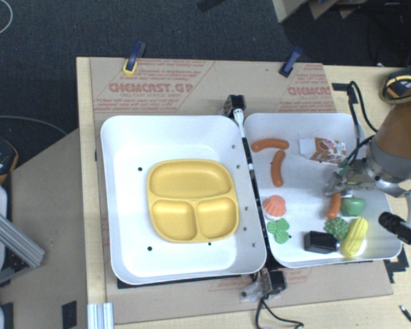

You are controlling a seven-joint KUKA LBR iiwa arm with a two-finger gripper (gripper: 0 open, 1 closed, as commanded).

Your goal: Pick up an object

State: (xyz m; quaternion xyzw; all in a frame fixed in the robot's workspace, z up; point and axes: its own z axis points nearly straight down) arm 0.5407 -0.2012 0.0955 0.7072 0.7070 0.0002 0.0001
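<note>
My gripper (341,184) hangs low over the right part of the right bin (298,130), with the arm coming in from the right. Directly below it lies a small orange carrot (334,205), and a green pepper (353,206) sits just to the carrot's right. A dark green broccoli (335,227) and a yellow corn cob (355,236) lie near the bin's front right corner, with a black block (320,241) to their left. A brown and white packet (323,149) lies behind the gripper.
Two orange sausages (274,155) lie at the right bin's back left. A pink shell-shaped piece (275,205) and a green leafy piece (280,230) sit by its left wall. The left bin (123,184) holds a yellow divided plate (192,199).
</note>
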